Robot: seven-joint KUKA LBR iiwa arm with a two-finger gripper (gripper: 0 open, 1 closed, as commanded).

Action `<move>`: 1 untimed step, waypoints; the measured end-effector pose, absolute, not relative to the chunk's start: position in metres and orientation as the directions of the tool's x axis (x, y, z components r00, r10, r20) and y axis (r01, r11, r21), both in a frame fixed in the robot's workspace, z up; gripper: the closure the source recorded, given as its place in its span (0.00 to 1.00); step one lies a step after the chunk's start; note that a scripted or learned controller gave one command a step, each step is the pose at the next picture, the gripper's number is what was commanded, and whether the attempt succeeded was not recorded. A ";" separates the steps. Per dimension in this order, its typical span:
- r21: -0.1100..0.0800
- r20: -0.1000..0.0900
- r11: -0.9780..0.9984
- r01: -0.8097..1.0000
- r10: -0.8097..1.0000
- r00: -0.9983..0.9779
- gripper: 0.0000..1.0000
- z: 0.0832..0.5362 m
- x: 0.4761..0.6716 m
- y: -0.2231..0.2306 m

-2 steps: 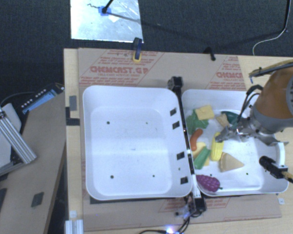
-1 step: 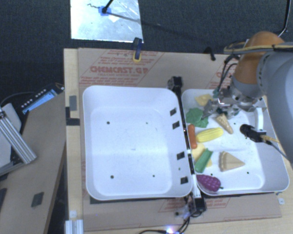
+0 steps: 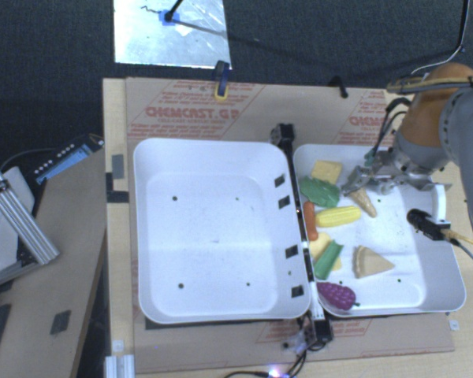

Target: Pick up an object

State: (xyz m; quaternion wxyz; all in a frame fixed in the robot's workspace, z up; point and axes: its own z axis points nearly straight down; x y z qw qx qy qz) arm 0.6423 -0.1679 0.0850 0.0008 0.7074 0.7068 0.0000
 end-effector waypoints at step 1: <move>-0.033 -0.006 -0.006 0.999 1.000 0.006 0.00 0.083 0.662 -0.101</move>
